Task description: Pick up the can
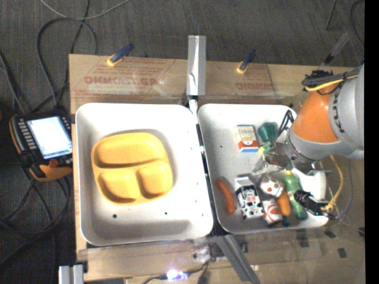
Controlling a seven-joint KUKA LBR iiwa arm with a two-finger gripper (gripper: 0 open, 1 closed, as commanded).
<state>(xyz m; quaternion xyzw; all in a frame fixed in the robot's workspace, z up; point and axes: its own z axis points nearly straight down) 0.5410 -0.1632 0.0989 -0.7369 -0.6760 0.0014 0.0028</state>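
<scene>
My arm [331, 123] reaches over the right bin [228, 120]. The left bin [83, 158] holds a yellow tray [133, 165]. My gripper [273, 158] hangs low among the clutter; whether it is open or closed I cannot tell. The can [270, 187], red and white, lies just below it, beside a green bottle [294, 189], a carrot [284, 204] and a sausage [225, 195]

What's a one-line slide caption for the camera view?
Grey KUKA arm with orange band reaching over the right white bin of cluttered small items; yellow three-compartment tray in the left white bin.
</scene>
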